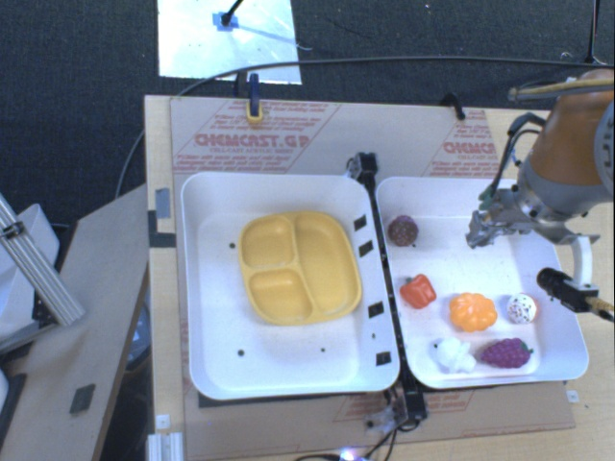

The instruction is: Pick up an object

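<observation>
In the right bin (437, 209) lie a dark brown ball (403, 230), a red pepper (418, 292), an orange pumpkin (473, 312), a white speckled ball (522, 308), a purple grape bunch (505, 353) and a small white figure (452, 354). My gripper (483, 231) hangs over the bin's upper right part, to the right of the brown ball and above the pumpkin. Nothing shows between its fingers.
The left bin (216, 257) holds a yellow divided plate (298, 266). A black divider with clips (377, 257) runs between the two bins. The arm's grey and orange body (572, 152) reaches in from the right.
</observation>
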`<state>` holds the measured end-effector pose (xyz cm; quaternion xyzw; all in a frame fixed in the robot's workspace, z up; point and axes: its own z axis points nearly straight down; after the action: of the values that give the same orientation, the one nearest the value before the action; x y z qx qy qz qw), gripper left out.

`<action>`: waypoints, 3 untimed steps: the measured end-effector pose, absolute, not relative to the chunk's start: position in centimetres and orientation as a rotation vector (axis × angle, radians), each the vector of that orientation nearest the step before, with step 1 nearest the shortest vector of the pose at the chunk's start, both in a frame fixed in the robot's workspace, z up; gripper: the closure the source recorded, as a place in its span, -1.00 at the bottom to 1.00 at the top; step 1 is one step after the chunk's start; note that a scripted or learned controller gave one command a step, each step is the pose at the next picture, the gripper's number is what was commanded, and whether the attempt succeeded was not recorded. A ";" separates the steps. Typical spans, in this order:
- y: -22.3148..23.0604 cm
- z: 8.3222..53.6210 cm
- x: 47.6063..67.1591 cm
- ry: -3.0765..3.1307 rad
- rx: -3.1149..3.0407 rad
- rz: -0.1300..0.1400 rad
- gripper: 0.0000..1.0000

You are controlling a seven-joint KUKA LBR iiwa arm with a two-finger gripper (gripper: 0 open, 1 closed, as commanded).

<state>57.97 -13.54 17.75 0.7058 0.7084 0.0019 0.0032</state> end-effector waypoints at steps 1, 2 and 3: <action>-13.6 20.3 58.1 2.223 2.214 0.004 1.00; -9.0 19.9 56.0 2.229 2.215 0.001 1.00; -4.7 20.5 55.3 2.231 2.212 0.003 1.00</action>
<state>55.32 -4.66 20.52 0.7041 0.7101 0.0009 -0.0002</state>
